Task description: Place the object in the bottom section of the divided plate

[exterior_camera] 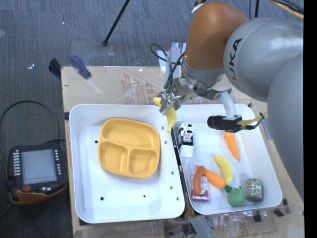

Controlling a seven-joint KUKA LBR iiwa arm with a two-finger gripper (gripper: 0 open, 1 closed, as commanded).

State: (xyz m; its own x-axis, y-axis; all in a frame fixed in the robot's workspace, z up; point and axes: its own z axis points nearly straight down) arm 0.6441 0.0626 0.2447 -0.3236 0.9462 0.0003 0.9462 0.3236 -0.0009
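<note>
The yellow divided plate [130, 148] lies flat in the left bin [89, 192], all three of its sections bare; the large section is on the plate's far side and the two smaller ones on its near side, toward the bottom of the view. The grey and orange arm [218, 29] reaches down just beyond the plate's upper right corner, over the seam where the left bin meets the right bin [260, 152]; the jaws appear closed on a yellow object [171, 120], which sticks out on both sides of them, a short tip toward the plate and a longer end hanging down over the seam. The yellow object is thus beside the plate's right edge and outside all of its sections.

Further right of the plate, in the right bin, a black-and-white cow-patterned toy [186, 133] sits nearest the seam; a carrot [232, 145] lies well to the right of that; a banana [224, 167] lies below the carrot. Toward the near right of the plate are a red bottle [199, 182], a second carrot [215, 178] touching it, a green ball [236, 196] and a dark can [254, 190]. Both bins rest on the bench [114, 83]; a teach pendant [37, 170] lies on the floor well to the left of the plate.
</note>
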